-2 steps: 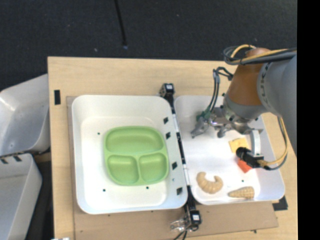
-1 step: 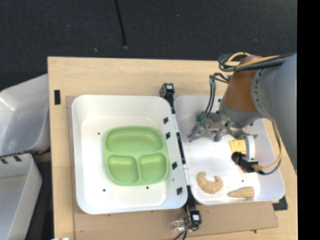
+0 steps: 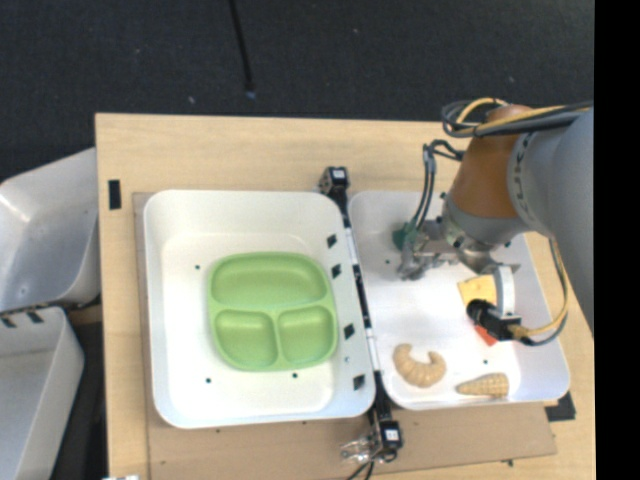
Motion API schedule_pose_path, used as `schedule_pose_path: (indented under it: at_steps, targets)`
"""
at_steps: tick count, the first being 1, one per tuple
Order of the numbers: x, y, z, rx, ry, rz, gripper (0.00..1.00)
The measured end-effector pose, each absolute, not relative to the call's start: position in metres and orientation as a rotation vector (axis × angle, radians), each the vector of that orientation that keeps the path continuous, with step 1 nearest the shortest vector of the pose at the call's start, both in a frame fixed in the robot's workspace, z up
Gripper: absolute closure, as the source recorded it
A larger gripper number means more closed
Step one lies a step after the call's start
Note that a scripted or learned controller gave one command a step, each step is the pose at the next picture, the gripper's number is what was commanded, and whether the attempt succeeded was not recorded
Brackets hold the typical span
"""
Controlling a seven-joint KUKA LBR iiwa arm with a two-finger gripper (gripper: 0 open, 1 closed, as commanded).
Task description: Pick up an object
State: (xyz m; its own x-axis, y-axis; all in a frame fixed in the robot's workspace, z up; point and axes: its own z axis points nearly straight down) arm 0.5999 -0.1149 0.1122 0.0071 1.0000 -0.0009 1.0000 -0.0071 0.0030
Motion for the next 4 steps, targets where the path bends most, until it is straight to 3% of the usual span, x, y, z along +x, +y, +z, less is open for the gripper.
schedule_pose_path:
  at_steps: [3, 4]
  targets:
    - [0.596, -0.114, 0.23, 2.217, 2.221, 0.003, 1.0]
    - [0.598, -0.064, 0.223, 2.215, 2.228, 0.001, 1.0]
